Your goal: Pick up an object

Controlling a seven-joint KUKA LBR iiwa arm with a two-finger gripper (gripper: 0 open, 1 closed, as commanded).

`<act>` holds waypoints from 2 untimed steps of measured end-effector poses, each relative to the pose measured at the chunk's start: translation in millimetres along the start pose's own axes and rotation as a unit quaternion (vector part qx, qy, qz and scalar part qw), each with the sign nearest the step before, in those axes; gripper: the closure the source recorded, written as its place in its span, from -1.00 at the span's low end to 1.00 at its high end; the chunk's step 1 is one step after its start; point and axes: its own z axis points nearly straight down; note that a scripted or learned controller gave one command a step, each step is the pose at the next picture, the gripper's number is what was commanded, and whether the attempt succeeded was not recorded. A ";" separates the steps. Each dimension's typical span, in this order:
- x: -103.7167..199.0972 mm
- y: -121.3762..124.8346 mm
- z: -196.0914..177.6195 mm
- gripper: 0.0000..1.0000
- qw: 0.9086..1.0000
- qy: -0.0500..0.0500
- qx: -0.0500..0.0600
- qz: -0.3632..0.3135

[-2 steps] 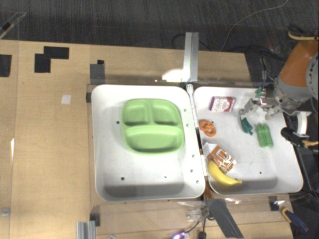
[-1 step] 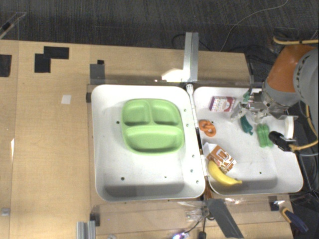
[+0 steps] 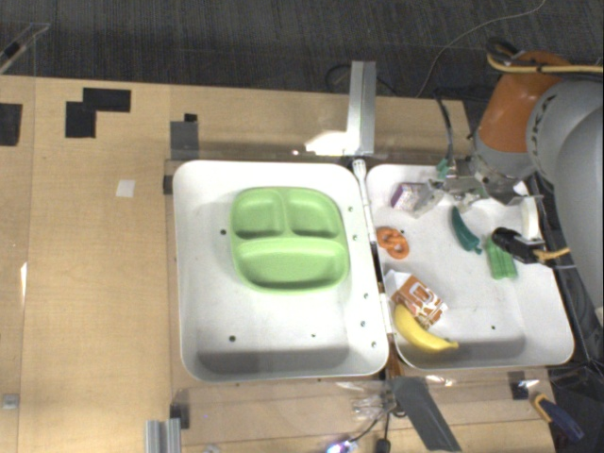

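Note:
In the right bin my gripper hangs low near the back, just right of a small purple and white object. Below the gripper lies a teal curved piece, with a green stick-like piece to its right. An orange pretzel-shaped ring rests near the bin's left wall. Toward the front sit an orange and white packet and a yellow banana. I see nothing held in the gripper.
The left bin holds a green divided plate in its middle. A metal post rises behind the wall between the bins. The grey arm with its orange band reaches in over the right bin's back right corner.

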 end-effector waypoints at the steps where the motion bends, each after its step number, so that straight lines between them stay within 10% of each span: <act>1: -33.3 -28.7 -0.1 -1.00 0.999 -0.001 -0.006 0.053; 2: 21.2 -18.4 -13.9 -1.00 0.991 0.000 -0.003 0.137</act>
